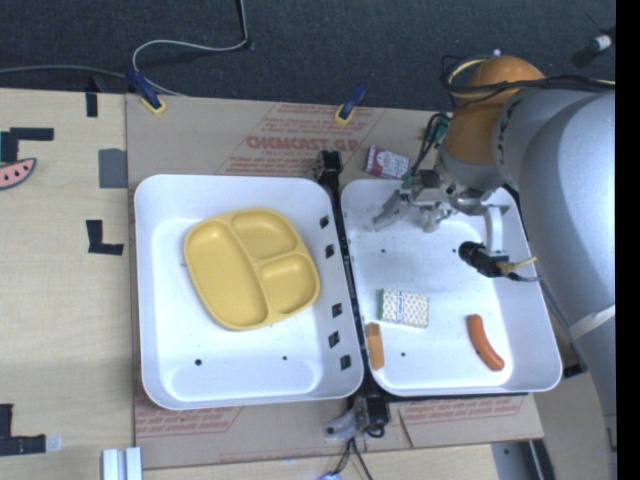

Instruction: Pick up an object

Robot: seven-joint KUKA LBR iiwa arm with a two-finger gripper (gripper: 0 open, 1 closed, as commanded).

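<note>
- Grey two-finger gripper (408,211) hovers over the right white bin's (520,363) upper edge, fingers spread, apparently gripping nothing.
- Orange sausage (486,342) lies near the bin's lower right; patterned square packet (404,308) sits mid-bin.

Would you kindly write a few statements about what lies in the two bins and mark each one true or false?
1. The yellow divided plate lies in the left bin. True.
2. The orange sausage lies on the plate. False: it lies in the right bin.
3. The patterned sponge shares the right bin with the sausage. True.
4. The gripper is above the left bin. False: it is at the right bin's far end.
</note>
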